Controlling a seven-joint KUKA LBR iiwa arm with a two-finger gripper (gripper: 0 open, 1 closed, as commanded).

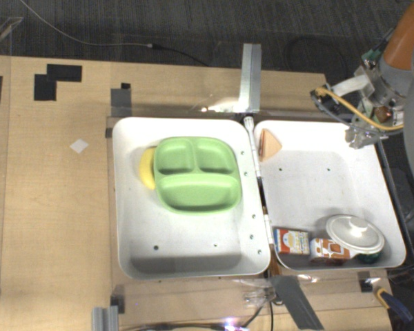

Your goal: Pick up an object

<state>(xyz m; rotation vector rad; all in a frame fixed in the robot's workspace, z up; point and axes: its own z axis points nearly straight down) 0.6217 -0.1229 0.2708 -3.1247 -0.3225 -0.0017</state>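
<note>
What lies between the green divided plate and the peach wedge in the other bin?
In the camera view, the bins' adjoining white rims separate the green divided plate from the peach wedge.

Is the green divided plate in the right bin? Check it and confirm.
No, the green divided plate lies in the left bin, partly covering a yellow object at its left edge.

A green tray (196, 174) sits over something yellow (146, 169) in a white bin (186, 257), near a red-and-white carton (292, 242) and a light brown desk (48, 205).
</note>
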